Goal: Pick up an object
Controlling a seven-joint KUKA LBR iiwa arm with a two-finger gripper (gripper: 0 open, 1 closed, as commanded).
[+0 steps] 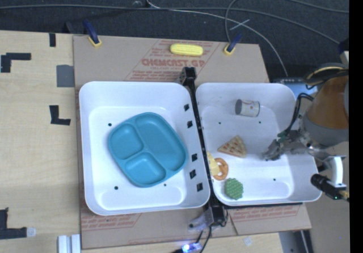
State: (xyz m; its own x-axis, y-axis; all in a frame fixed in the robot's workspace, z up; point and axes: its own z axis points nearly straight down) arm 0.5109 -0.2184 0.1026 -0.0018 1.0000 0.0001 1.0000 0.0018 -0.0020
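The right bin holds several small items: a grey cylinder lying on its side at the back, a tan waffle-like wedge in the middle, an orange pretzel ring beside a small yellow piece near the divider, and a green bumpy round piece at the front. My gripper is low over the right side of this bin, to the right of the wedge and apart from it. I see nothing held in it.
A blue three-compartment plate lies in the left bin. A yellow corn-like toy rests on the cardboard behind the bins. Black clips join the bins along the divider. Cables run across the dark floor at the back.
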